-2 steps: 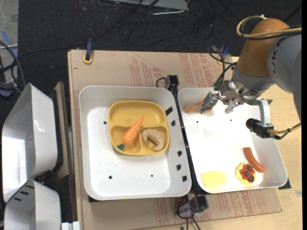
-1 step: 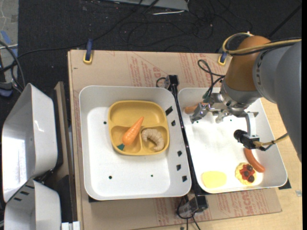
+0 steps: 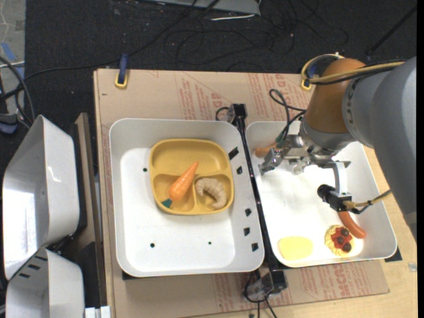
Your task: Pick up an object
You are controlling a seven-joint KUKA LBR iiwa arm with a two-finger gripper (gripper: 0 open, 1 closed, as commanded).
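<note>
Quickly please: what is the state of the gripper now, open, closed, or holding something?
Gripper: over the right bin; open or closed cannot be told.

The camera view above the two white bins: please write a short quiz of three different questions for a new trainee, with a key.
1. True or false: the orange toy carrot lies in the yellow divided plastic plate.
2. Which bin holds the flat yellow oval piece? A) the left white bin B) the right white bin C) neither one
3. Fill in the missing word: the pale curled toy shrimp lies to the ____ of the carrot in this view.

Key: 1 true; 2 B; 3 right.

Extra note: the small round toy pizza lies near the right bin's front corner, beside a toy sausage. The gripper hangs over the right bin.
</note>
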